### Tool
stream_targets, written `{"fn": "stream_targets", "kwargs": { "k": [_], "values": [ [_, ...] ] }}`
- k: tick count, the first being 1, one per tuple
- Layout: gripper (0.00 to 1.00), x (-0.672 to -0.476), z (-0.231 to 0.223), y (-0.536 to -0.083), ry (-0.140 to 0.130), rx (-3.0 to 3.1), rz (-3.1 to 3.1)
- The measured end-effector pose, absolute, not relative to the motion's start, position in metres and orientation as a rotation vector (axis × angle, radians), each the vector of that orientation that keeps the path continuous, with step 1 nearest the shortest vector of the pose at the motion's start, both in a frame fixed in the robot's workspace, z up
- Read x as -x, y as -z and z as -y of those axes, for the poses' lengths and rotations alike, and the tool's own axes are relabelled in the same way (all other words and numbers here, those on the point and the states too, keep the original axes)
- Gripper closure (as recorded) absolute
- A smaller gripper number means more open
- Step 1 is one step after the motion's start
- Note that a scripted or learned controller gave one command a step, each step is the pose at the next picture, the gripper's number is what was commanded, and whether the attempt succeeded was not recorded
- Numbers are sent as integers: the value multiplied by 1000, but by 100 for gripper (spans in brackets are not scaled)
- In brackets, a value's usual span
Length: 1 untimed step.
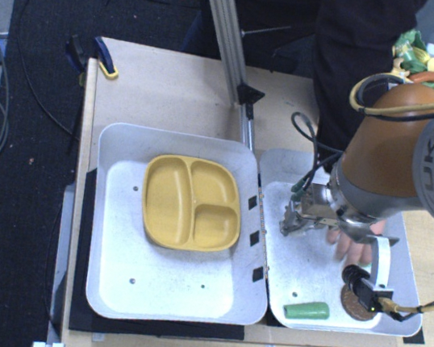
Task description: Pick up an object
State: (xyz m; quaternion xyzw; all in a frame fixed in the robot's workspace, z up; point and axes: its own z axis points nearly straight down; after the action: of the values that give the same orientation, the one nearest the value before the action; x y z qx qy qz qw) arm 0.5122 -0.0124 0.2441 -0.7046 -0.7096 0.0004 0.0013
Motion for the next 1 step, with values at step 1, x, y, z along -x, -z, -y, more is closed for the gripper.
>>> {"fn": "stream_targets", "kwargs": {
  "k": [1],
  "values": [
    [100, -513, -47, -243, 0, 2211, 2229]
  ]
}}
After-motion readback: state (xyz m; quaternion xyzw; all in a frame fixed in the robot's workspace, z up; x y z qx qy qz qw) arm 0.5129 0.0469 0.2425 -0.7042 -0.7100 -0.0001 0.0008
